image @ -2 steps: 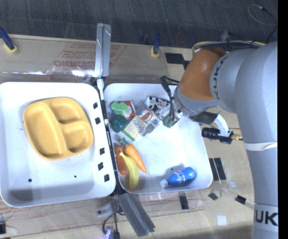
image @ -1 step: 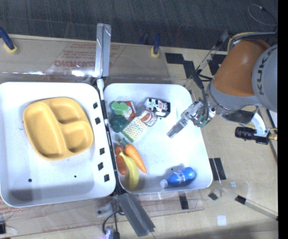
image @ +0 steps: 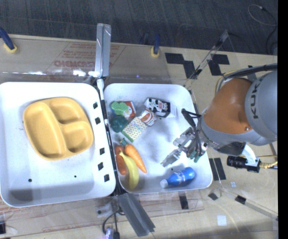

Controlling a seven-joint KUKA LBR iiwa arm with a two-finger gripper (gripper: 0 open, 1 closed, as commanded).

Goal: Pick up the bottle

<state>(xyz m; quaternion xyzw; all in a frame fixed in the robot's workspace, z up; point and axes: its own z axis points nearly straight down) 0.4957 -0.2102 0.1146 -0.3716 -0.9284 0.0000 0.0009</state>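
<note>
We see the blue plastic bottle (image: pixel 180 177), a smooth cylinder with a white cap, lying on its side in the lower right corner of the right white bin (image: pixel 156 89). The metal claw (image: pixel 182 150) hangs just above it, fingers spread wide around nothing. In the left bin (image: pixel 7 91) lies a glossy yellow divided tray (image: pixel 58 127).

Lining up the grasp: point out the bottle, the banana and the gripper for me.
bottle (image: pixel 180 177), camera view, middle of the blue body.
banana (image: pixel 130 172), camera view, middle of the yellow curve.
gripper (image: pixel 180 152), camera view, midway between the fingertips.
</note>
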